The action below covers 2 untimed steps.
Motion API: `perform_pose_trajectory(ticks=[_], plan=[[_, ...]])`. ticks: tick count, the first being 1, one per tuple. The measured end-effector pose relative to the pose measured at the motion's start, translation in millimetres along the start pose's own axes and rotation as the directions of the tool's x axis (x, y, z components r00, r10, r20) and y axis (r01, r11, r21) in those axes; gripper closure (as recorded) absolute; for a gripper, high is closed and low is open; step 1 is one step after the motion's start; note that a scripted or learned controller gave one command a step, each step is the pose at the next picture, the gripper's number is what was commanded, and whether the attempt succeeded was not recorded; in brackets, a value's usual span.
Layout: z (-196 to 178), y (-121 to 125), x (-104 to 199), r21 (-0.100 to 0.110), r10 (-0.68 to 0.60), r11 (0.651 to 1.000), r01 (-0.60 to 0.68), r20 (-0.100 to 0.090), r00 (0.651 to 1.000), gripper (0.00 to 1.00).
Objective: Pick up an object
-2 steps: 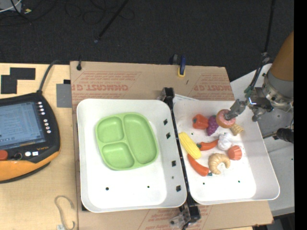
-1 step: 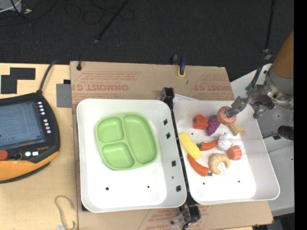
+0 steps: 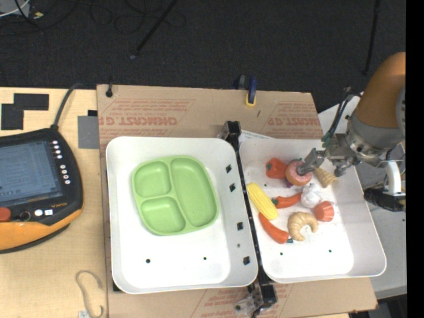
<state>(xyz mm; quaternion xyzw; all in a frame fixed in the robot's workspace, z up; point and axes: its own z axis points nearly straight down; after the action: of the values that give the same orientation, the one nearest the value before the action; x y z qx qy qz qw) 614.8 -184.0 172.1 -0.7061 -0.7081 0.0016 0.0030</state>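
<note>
The pink ring-shaped toy doughnut (image 3: 298, 172) lies near the far edge of the right white plastic bin (image 3: 368, 257), and the two-finger gripper (image 3: 311, 165) sits right at it, one dark finger (image 3: 310, 159) angled down onto its rim. Whether the tool is pinching the doughnut or merely touching it cannot be told from this slant, so no hold can be claimed. The arm comes in low from the bin's right edge, probably because the toys crowd the far half and a flat approach reaches them.

Touching the doughnut on its left is a red toy pepper (image 3: 275, 168); a tan toy piece (image 3: 324, 177) lies just beside it on the right. Toward the bin's middle are a white garlic-like toy (image 3: 310, 195), a red tomato toy (image 3: 324, 211), a beige croissant toy (image 3: 301, 224), a small orange chilli (image 3: 286, 201) and an orange carrot (image 3: 271, 228). A yellow corn cob (image 3: 262, 201) lies along the left edge.

The left white bin (image 3: 126, 257) carries a green three-compartment plate (image 3: 174, 195), likely as a drop target.
</note>
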Motion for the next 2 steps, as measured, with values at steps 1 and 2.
perform_pose_trajectory(ticks=[1, 2], plan=[[61, -5, -1, -0.001, 0.0, 1.0, 0.0, 0.0, 1.0, 0.0], [83, -3, 1, -0.007, -0.001, 1.0, 0.001, 0.003, 1.0, 0.0]])
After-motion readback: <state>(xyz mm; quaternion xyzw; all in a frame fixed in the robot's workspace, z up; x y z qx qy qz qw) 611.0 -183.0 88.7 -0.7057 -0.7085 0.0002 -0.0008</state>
